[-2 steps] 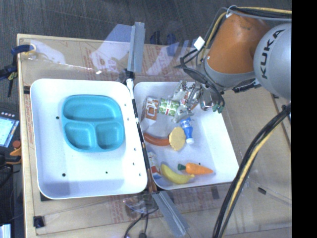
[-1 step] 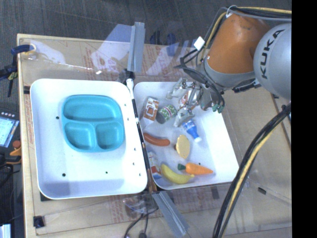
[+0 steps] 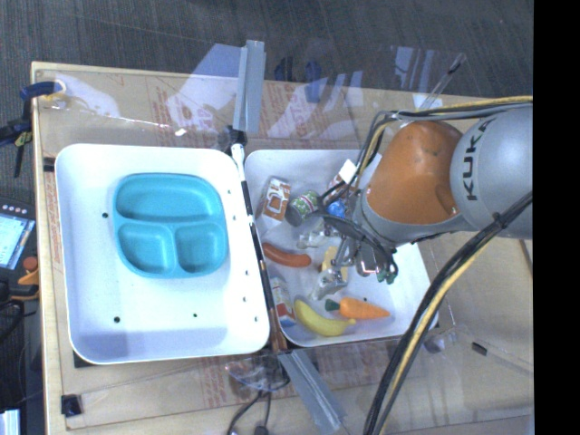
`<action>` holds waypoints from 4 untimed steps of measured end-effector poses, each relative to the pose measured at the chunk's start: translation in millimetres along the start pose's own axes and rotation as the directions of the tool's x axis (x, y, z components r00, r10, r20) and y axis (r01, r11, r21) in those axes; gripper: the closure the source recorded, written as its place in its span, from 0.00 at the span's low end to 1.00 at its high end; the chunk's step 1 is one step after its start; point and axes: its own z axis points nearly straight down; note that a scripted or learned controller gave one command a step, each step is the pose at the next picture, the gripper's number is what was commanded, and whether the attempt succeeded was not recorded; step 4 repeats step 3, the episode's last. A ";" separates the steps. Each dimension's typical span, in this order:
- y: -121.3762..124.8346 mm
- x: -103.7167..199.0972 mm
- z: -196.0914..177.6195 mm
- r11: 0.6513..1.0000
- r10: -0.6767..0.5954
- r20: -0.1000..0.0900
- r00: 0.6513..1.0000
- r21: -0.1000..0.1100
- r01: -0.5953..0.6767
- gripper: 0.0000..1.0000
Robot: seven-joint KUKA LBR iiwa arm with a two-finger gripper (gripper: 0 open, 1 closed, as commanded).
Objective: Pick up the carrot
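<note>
The carrot [image 3: 364, 309] is orange with a green tip. Beside it the banana [image 3: 322, 319] is yellow, and the sausage [image 3: 287, 256] is red-brown. The can [image 3: 302, 206] is dark green, and the small box [image 3: 275, 198] is brown and white. Both bins [image 3: 82, 243] are white. The tray [image 3: 172, 222] in the left one is turquoise. The arm [image 3: 471, 170] is grey with an orange band [image 3: 412, 184] and dark lettering. The tabletop [image 3: 136, 98] is pale tan with faded red print, and the floor [image 3: 109, 16] is dark grey.

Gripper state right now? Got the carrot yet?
Gripper: finger state cannot be told; it sits above the right bin, and the carrot lies on the bin floor beside the banana.
</note>
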 end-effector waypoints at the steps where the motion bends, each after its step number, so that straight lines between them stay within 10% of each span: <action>1: -43.7 -92.9 28.7 0.971 0.237 0.002 0.971 0.001 -0.237 0.00; 2: -43.4 -93.6 18.9 0.972 0.235 0.004 0.972 0.001 -0.235 1.00; 3: 0.6 -47.1 -104.0 0.963 0.268 0.005 0.963 0.001 -0.268 1.00; 4: 0.6 -47.1 -104.0 0.963 0.268 0.005 0.963 0.001 -0.268 1.00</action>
